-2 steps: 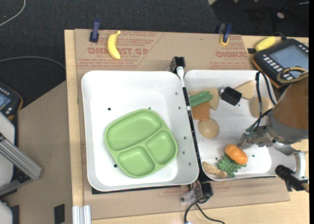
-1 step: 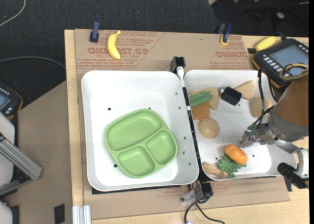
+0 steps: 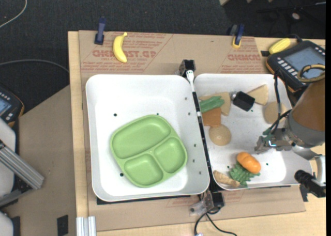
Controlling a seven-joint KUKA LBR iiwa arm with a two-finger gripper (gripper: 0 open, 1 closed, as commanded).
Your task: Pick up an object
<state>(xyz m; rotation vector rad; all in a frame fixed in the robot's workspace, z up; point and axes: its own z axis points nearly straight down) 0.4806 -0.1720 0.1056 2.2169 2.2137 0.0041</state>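
Gripper: gripper (image 3: 265,143) low over the right bin (image 3: 279,175), near its right side, at the end of the grey arm (image 3: 310,121) that reaches in from the right; whether it is clenched or released cannot be told from this slanted view, and nothing can be seen held in it.
Nearest item: toy carrot (image 3: 249,163) – orange with green leaves (image 3: 239,174) – lying just below and left of the gripper, apart from it.
Front of right bin: pale, knobbly root-shaped piece (image 3: 224,178) against the front wall, touching the leaves.
Middle of right bin: round beige item (image 3: 221,136) left of the gripper; above it an orange-brown block (image 3: 211,117).
Back of right bin: green strip (image 3: 210,104) lying over a tan piece (image 3: 221,104), a small black block (image 3: 242,100), a pale wedge (image 3: 259,94), and a tan round shape (image 3: 270,111) partly behind the arm's cables.
Left bin: left bin (image 3: 103,100) holds a green divided plate (image 3: 148,150) with three compartments, set toward the front.
Bench: cardboard-covered bench (image 3: 155,49) with a toy banana (image 3: 120,47) behind the left bin and two blue clamps (image 3: 100,31) on its back edge.
Right edge: handheld control pad (image 3: 297,63) with a screen, resting by the bench's back right corner.
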